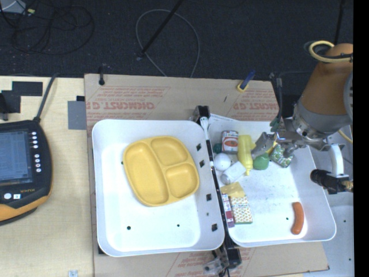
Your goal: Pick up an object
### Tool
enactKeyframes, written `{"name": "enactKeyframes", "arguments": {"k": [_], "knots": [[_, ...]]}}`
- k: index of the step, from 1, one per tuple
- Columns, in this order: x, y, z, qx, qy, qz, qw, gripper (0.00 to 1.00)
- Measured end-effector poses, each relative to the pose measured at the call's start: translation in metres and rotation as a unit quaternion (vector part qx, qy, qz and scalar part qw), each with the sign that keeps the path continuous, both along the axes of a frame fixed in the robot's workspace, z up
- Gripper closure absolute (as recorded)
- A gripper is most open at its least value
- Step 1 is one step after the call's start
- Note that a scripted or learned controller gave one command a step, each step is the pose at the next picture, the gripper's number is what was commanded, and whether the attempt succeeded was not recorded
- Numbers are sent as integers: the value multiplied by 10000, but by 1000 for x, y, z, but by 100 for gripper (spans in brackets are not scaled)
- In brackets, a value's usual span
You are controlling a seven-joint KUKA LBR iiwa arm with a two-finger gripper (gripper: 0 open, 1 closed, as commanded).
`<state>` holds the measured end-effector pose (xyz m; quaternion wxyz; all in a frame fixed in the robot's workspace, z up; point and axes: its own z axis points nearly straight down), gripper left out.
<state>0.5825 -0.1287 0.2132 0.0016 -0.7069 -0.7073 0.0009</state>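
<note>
My gripper (278, 143) hangs over the upper right part of the right bin (271, 212). A small green-and-white patterned packet (282, 156) lies right at its tip, and I cannot tell whether it is gripped. To the left are a green round piece (260, 163), a yellow mustard bottle (245, 150), a red-labelled can (230, 141) and a white ball (222, 162). Lower down lie a yellow wedge (232, 189), a patterned box (242, 209) and a sausage (297, 218).
The left bin (150, 229) holds a yellow divided plate (161, 169). A teach pendant (20, 163) rests on the bench at far left. The arm's grey body with its orange band (326, 91) stands over the right bin's far right corner.
</note>
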Motion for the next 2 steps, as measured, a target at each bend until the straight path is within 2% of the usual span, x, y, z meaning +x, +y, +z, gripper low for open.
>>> {"name": "enactKeyframes", "arguments": {"k": [1, 2], "knots": [[53, -30, -112, -9, -26, -8, 10000, 0], [52, -31, -107, -2, 5, -18, 10000, 100]]}}
